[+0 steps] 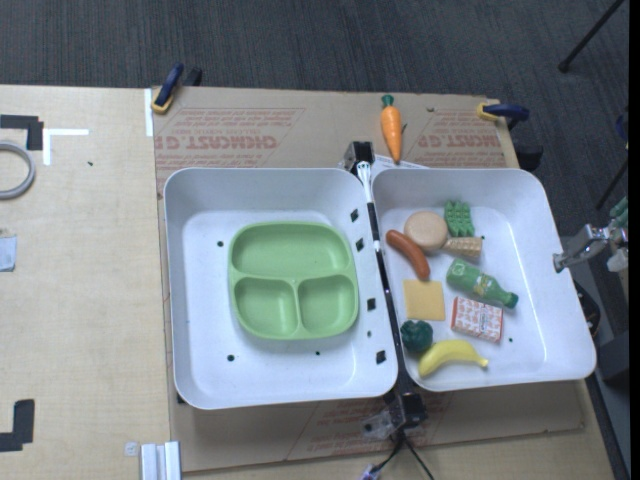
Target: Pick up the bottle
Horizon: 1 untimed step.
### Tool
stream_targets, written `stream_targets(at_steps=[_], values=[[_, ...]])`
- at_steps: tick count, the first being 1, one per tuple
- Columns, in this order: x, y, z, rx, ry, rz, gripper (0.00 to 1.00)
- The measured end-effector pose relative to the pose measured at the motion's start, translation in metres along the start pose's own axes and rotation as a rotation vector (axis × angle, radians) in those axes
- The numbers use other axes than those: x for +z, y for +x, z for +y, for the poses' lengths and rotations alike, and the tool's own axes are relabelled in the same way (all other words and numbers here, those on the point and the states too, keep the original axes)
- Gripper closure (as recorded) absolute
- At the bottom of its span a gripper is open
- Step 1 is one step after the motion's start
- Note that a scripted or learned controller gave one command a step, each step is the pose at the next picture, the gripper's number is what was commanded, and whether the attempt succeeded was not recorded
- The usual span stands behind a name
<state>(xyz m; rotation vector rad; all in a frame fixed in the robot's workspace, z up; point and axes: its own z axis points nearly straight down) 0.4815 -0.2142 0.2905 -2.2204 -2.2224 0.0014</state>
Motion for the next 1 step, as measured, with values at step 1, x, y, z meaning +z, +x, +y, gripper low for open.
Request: stream_targets(at_steps=[1], values=[[-0.0094,-0.0002,0.0006,-0.002,-0.001,-0.001,1.00]])
